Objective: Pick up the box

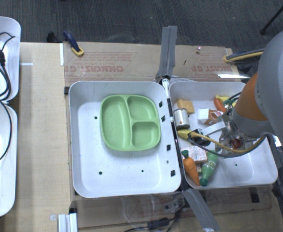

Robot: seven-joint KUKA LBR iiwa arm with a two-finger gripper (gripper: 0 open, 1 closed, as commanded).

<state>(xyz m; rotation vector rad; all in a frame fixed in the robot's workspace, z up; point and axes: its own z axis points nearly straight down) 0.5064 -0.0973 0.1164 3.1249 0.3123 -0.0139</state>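
looks like the reach-in step: the arm [272, 91] is hanging low over the right bin [257, 175], and the gripper [232, 138] is buried under the wrist and cables, so i can't tell its state. the box [198, 153] lies well to its left, touching the carrot [191, 170] and green bottle [208, 170]. next it'd need to shift over that clutter. box edges are hard to make out.

two white bins [78, 144] sit side by side on the bench [40, 129].
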